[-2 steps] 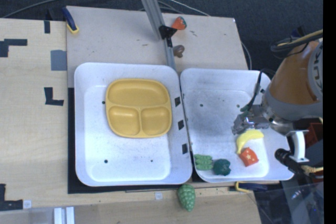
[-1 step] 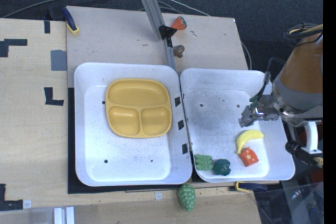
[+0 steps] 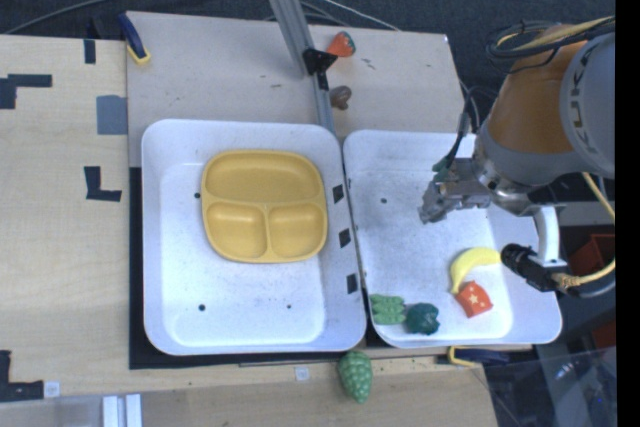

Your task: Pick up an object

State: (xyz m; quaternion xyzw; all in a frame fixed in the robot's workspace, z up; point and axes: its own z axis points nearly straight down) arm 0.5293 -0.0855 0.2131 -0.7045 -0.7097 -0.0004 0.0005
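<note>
My gripper (image 3: 437, 206) hangs over the right bin (image 3: 400, 165), up and left of the banana (image 3: 472, 262), and I have not picked anything up yet, so the grabbing is all left to do.

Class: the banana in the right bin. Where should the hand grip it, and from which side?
Probably across the banana's curved middle, coming straight down from above: it lies flat on the right bin floor, with a red block close at one end.
</note>
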